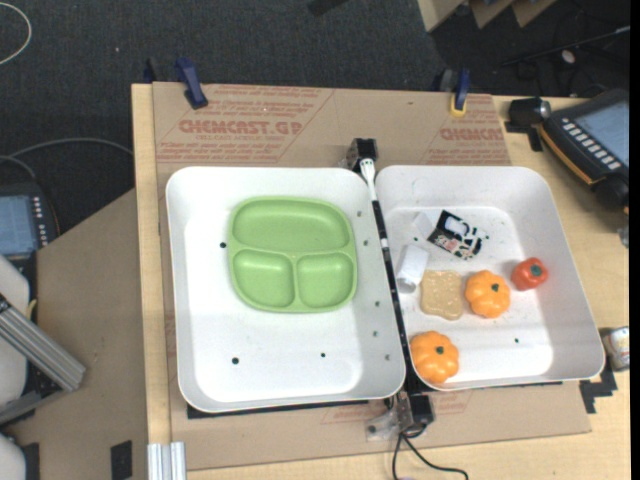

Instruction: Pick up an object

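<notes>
Whether the pincer is open or closed cannot be told. A pumpkin point(487, 294) sits in the right bin point(540, 183), the side the arm reaches from; it is round, with no long axis.

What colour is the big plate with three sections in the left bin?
The divided plate is light green, seen clearly in the camera view.

Right of the right bin point(540, 193), a tablet-like device point(597, 138) runs off the picture's edge. The print on the small black-and-white packet point(456, 234) inside that bin is too small to read. Far left of that bin, another screen point(18, 224) is cropped by the frame.
</notes>
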